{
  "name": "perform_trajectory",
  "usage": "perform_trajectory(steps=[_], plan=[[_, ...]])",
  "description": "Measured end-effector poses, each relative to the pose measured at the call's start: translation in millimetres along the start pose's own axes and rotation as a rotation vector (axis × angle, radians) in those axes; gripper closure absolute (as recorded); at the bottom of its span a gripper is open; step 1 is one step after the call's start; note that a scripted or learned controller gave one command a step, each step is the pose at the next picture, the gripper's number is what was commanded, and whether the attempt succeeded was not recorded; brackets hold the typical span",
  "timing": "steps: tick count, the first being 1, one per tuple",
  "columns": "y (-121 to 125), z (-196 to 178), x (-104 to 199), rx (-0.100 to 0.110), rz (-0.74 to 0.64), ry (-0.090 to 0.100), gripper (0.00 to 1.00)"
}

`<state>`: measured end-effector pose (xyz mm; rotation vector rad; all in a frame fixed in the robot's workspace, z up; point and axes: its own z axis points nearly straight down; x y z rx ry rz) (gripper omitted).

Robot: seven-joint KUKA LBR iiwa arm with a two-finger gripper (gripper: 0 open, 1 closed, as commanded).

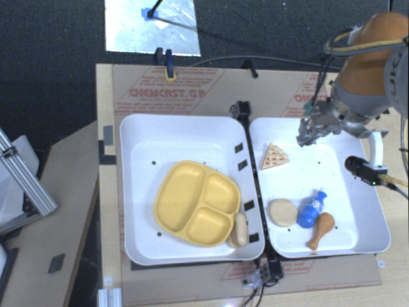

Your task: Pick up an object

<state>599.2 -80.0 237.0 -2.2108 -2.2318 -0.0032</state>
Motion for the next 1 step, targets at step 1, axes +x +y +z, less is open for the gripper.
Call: perform_trajectory(steps=[1], plan=[[7.2, 2.7, 44.1, -0.001, 0.0, 0.0, 1.0]])
